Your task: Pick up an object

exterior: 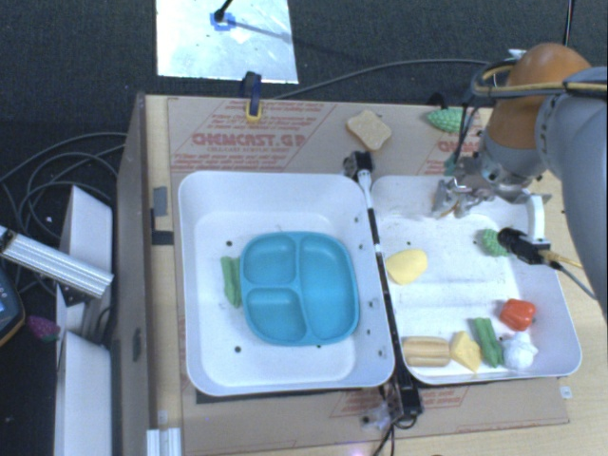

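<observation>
My jaws (454,200), whose opening I cannot tell, hover at the right bin's (570,335) far edge; I should centre squarely over the yellow lemon (407,265) before descending.

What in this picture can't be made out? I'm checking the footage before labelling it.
- The hand: too small and blurred in the camera view to tell open from shut.
- Green piece in the right bin: partly covered by a black fitting, shape unclear.
- Green item behind the bins: partly hidden by the arm.

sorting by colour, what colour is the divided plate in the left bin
Light blue plate, clearest in the camera view.
</observation>
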You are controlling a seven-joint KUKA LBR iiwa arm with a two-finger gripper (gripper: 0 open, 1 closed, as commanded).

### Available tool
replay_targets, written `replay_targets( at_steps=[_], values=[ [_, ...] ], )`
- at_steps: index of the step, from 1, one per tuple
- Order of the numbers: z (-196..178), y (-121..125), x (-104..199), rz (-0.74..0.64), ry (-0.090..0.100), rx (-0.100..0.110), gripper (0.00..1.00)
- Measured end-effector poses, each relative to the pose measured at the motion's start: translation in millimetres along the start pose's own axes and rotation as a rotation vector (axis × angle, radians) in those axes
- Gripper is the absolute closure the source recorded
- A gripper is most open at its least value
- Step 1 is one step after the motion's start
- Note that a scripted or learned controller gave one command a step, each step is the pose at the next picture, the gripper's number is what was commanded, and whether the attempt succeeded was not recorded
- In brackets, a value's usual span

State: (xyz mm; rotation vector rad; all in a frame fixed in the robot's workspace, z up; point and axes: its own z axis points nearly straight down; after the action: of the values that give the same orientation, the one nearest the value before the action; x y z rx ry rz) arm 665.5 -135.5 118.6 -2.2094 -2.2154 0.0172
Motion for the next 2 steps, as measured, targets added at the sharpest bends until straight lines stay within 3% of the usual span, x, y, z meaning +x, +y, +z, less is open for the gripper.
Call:
replay_targets(
  at_steps=[1, 2],
  values=[
    [-10, -50, -5, 0.001, -0.002, -0.018, 1.00],
    [-29, -82, -72, 0.003, -0.004, -0.019, 1.00]
  ],
)
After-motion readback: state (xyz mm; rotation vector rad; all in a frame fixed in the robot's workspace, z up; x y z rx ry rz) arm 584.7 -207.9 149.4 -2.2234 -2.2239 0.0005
